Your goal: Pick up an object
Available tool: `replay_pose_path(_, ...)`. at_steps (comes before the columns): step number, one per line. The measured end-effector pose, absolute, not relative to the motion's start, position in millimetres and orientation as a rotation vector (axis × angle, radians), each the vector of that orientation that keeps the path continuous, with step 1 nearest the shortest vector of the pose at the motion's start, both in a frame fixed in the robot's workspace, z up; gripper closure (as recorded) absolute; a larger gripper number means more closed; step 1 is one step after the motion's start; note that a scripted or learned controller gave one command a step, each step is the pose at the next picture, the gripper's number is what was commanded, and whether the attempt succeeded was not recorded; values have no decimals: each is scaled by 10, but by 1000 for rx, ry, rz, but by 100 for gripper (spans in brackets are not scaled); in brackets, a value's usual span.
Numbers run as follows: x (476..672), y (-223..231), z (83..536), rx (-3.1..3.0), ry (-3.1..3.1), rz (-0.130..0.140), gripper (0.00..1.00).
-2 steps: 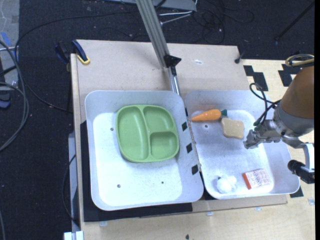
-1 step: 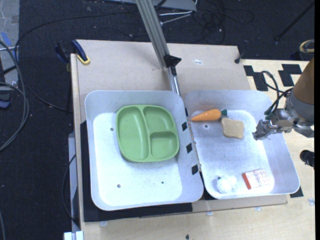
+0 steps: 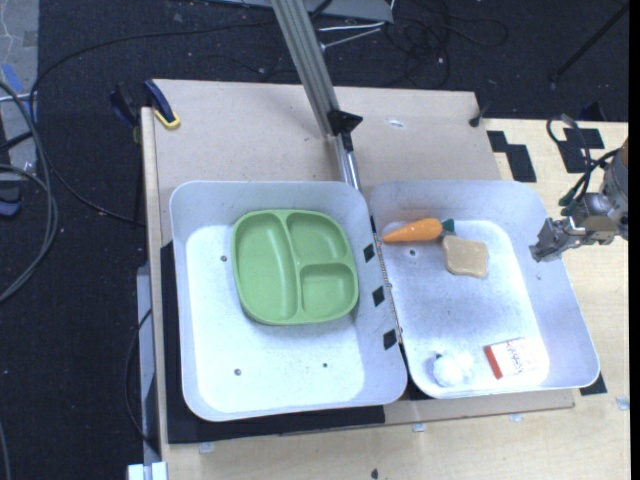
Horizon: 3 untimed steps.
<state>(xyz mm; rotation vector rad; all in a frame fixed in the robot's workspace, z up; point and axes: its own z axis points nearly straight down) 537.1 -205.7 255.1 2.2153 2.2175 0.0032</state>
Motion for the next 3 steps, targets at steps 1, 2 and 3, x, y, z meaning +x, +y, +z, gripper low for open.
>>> replay_pose_path(1,5552,-1493,2614,2211,2229,4,100)
replay_pose_path(2,5764,-903,2514,2212,2230,2,100)
replay_pose_path(3,6016,-387,2479,2212,2228,3,100)
